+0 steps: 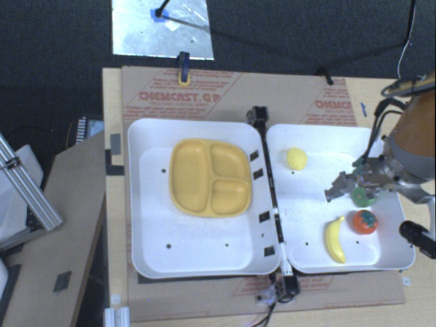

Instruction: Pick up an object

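The right bin (pixel 313 257) holds a small yellow ball (pixel 296 159) at its back left, a yellow banana (pixel 334 239) near its front, and a red-orange round fruit with a green top (pixel 365 222) beside the banana. A green round object (pixel 362 197) lies just behind the red fruit. My gripper (pixel 347 185) hangs low over the right bin's middle right, its grey body directly over and partly hiding the green object. Whether it touches that object is unclear. The arm (pixel 415 138) comes in from the right edge.
The left bin (pixel 146 251) holds a yellow divided plate (pixel 208 177). A black ridge with clips (pixel 267 189) separates the two bins. A black part (pixel 417 237) sticks in at the right bin's front right corner. Cables hang near the arm.
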